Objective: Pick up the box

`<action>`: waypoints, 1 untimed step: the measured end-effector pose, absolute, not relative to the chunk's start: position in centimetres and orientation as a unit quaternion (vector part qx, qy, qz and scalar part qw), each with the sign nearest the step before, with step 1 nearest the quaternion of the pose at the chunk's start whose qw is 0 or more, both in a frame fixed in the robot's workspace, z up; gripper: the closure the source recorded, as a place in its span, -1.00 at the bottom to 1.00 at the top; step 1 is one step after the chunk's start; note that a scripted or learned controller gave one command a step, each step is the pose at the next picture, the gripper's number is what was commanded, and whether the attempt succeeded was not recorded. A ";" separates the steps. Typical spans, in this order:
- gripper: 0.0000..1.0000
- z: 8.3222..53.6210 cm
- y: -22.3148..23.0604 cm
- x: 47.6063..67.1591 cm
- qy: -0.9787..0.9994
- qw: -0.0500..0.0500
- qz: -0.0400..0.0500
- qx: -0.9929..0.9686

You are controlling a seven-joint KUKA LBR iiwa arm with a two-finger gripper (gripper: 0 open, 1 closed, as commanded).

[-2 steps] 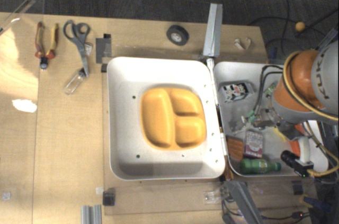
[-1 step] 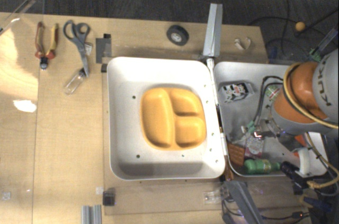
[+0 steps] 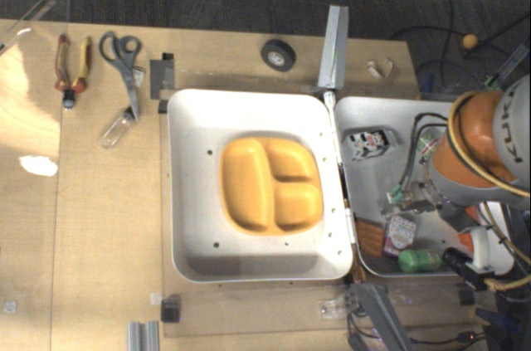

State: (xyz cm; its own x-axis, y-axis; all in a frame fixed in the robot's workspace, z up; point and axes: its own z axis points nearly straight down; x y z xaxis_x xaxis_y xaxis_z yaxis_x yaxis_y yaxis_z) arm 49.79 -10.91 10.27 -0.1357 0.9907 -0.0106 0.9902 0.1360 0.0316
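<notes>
Right bin (image 3: 377,110), seen from above. My arm (image 3: 489,146) comes in from the view's right and covers much of this bin. My pincer (image 3: 408,198) is low over the bin's middle, under a tangle of green wiring. Wide or narrow: cannot tell, as the wrist and cables hide it. Nothing is visibly held.

I take the box (image 3: 367,142) to be the small black-and-white one. It lies in the right bin's far left corner, near the wall shared with the left bin (image 3: 187,175). From the pincer it is up and to the left in the view, apart from it, with bare bin floor between. Its long axis looks to run roughly left-right in the view, slightly tilted. It is small, so I am not sure of that.

Clutter sits on the other side of the pincer, toward the near edge: a small packet (image 3: 401,231) just below it, then a green bottle (image 3: 419,260). Neither touches the box.

The left bin holds a yellow tray (image 3: 270,183), which plays no part here.

Judgement: the grasp is not yet made. The coming move is a shift toward the far left corner, closing across the box's short side. The nearby walls leave little room there.
</notes>
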 end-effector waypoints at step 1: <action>1.00 26.7 -6.9 49.7 0.875 0.004 0.002 0.485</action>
